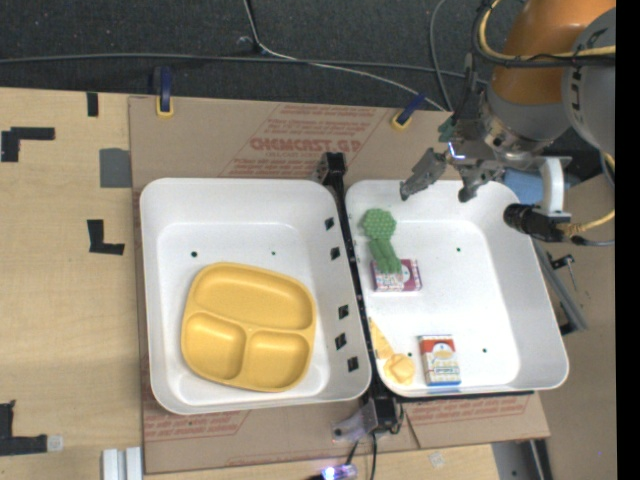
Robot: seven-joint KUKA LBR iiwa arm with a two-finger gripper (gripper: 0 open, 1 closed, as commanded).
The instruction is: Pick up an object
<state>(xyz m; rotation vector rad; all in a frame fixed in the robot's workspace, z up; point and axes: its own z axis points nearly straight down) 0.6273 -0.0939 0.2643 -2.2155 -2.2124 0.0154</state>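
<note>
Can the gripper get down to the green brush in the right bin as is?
Probably yes. The gripper hangs open above the right bin's far edge, and the green brush lies uncovered, only its handle end against a small box.

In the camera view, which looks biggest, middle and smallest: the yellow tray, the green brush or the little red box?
1. Yellow tray, by far the biggest.
2. Green brush.
3. Little red box; brush and box look nearly alike, so that order is unsure.

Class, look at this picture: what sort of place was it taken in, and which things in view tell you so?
Most likely a robotics lab test bench. A grey and orange arm with its gripper reaches over two white bins, cables trail across the top, and cardboard is clamped under the bins.
</note>
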